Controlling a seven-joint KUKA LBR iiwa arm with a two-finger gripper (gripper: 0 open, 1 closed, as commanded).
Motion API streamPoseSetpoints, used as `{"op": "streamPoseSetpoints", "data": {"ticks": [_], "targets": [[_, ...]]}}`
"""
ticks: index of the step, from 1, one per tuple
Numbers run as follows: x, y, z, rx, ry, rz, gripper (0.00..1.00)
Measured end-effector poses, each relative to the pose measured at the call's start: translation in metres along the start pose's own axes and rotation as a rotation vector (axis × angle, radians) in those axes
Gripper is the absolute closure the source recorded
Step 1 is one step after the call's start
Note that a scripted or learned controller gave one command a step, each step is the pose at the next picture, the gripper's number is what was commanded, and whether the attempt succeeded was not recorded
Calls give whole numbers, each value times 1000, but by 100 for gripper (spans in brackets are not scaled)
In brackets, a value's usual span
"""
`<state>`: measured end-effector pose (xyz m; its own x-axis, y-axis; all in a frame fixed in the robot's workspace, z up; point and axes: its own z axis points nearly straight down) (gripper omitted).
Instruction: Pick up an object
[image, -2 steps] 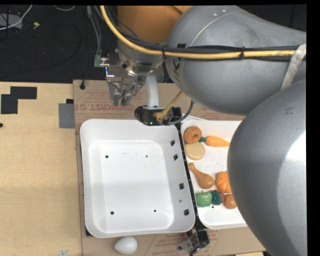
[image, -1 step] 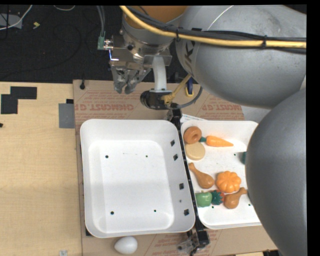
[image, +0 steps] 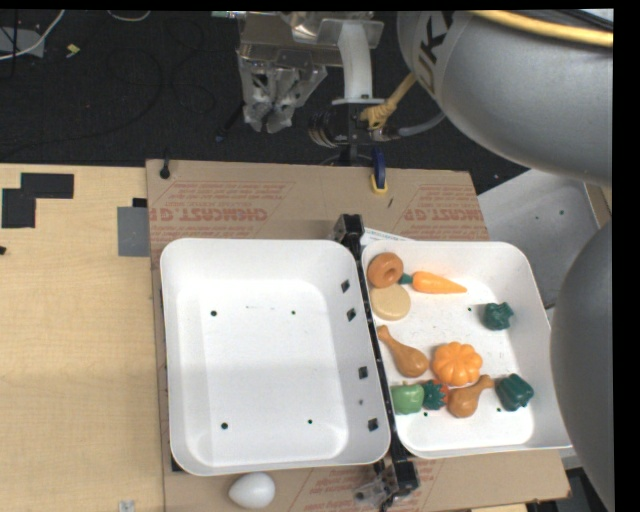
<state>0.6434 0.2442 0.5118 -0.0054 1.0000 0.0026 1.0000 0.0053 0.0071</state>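
A white plastic egg (image: 251, 490) lay on the tabletop (image: 70, 330), just outside the near edge of the left white bin (image: 190, 300). The right white bin (image: 520, 425) held the toys close together: a green pepper (image: 407, 399), two brown drumsticks (image: 401, 352), a small orange pumpkin (image: 456, 363) and, farther back, an orange carrot (image: 438, 283). The carrot lay a bit apart from the others, so it looked like the easiest to pick. The metal pincer (image: 278, 100) hung far behind both bins. I could not tell if it was released or clenched. It should come straight down over one toy.
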Motion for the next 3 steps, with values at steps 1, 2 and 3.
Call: {"op": "streamPoseSetpoints", "data": {"ticks": [1,2,3], "targets": [[0,0,-27,8,-3,0,100],[-56,0,40,18,-7,9,100],[-28,0,-21,6,-2,2,100]]}}
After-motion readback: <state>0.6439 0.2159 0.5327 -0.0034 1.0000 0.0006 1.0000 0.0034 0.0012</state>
